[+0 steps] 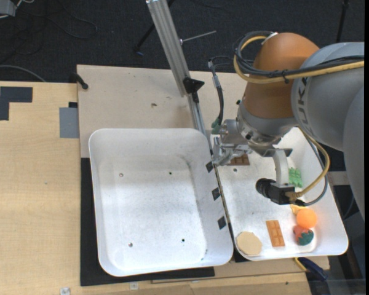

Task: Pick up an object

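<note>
we see the arm point(307, 97) reaching in from the right over the right bin point(258, 201), its orange band above the wrist. the gripper point(224, 152) hangs low at the far left corner of that bin, close against the wall it shares with the left bin point(147, 195). a small brown thing point(238, 160) lies just beside the gripper; we cannot tell what it is or whether it is touched. along the near edge of the right bin lie a round tan disc point(249, 243), an orange rectangular block point(275, 233), an orange ball point(305, 218) and a small green piece point(305, 238) just below the ball. a pale green object point(294, 177) lies by the right wall.
</note>
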Action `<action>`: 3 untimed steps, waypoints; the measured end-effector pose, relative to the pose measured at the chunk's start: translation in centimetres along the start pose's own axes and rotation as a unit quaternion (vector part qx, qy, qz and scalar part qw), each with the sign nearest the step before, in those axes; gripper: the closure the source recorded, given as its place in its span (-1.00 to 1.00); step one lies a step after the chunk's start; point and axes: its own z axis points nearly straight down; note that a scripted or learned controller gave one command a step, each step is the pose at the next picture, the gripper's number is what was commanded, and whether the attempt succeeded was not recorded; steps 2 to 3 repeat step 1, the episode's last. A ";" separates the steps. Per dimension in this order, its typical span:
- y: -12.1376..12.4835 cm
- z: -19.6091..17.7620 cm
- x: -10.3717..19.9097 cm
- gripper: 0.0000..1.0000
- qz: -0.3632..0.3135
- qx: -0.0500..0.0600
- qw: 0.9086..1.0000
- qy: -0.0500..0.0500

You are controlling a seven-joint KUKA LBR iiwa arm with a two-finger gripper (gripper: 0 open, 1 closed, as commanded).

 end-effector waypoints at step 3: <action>1.9 0.4 5.4 1.00 0.000 0.000 1.000 0.000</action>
